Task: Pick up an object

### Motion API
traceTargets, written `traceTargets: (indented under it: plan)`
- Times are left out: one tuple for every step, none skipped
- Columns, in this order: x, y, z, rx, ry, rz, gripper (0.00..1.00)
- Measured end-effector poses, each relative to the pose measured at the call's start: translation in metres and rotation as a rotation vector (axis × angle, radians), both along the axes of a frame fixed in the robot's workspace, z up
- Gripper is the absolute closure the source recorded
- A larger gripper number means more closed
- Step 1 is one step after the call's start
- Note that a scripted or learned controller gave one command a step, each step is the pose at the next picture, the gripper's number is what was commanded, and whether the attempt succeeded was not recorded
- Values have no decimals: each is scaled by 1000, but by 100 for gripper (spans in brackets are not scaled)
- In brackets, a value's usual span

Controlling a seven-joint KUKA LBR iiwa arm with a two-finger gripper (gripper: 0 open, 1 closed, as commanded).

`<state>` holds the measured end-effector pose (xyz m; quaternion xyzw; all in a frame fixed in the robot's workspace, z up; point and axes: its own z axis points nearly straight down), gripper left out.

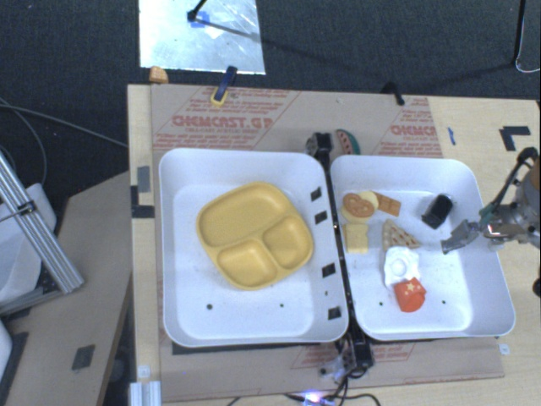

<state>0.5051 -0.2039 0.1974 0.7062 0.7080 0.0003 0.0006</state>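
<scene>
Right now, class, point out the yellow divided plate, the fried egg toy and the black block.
yellow divided plate (254,234), camera view, centre ridge.
fried egg toy (400,266), camera view, white middle.
black block (437,211), camera view, top face.

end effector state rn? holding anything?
End effector: over the right bin, nothing seen between its fingers; open or closed cannot be told.
</scene>
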Motion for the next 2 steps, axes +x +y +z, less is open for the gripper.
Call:
traceTargets:
  plan:
    - [-20, -2, -118, 1, 3, -4, 0]
    - [-17, -3, -102, -1, -4, -2, 100]
